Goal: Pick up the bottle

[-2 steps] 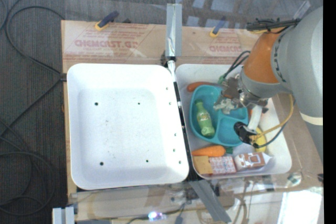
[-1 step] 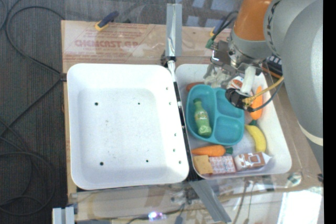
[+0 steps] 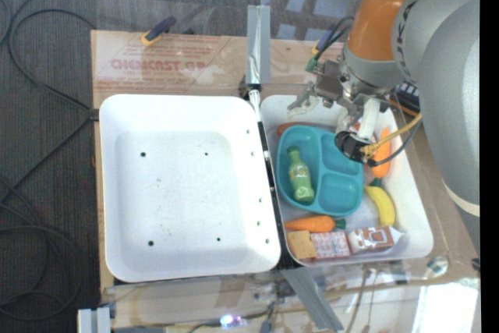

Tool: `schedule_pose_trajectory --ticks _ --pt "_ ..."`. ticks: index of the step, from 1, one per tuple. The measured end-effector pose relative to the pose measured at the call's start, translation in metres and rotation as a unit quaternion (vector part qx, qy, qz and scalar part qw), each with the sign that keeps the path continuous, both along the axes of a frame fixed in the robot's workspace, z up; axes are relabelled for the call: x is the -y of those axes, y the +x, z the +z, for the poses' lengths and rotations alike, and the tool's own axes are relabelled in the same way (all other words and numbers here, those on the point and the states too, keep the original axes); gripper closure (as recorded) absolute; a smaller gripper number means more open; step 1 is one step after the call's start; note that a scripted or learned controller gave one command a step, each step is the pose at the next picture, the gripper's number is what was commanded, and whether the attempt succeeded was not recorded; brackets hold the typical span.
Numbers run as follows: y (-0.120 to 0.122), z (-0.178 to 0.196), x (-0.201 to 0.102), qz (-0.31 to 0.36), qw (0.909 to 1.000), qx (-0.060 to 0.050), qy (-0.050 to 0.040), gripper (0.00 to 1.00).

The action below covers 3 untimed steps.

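My fingers [image 3: 341, 107] hang over the top end of the right bin [image 3: 422, 234], in the upper right of the frame. I cannot tell whether they are spread or clenched. The green bottle [image 3: 300, 175] lies in the left compartment of the blue tray [image 3: 341, 197], below and left of them, apart.

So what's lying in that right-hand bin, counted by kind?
Green plastic bottle: 1
Teal divided plastic tray: 1
Orange carrots: 2
Yellow banana: 1
Small printed packets: 3
Total: 8, plus an unclear red thing behind the tray
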<state>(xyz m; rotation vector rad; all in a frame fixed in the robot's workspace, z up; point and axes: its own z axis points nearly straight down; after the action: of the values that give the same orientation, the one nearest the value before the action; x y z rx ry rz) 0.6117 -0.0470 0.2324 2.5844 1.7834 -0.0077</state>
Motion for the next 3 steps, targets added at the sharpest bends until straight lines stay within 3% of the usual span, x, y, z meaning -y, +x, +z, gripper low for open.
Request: schedule_pose_trajectory --ticks 1,2,3 --pt "-0.019 -0.05 -0.064 -0.02 0.9998 -0.001 0.0011 0.0" --pt "-0.01 -0.05 0.013 -0.079 0.9969 -0.001 0.0004 0.0" --pt "-0.032 -0.05 0.033 -0.091 0.9958 -0.001 0.0 0.0"
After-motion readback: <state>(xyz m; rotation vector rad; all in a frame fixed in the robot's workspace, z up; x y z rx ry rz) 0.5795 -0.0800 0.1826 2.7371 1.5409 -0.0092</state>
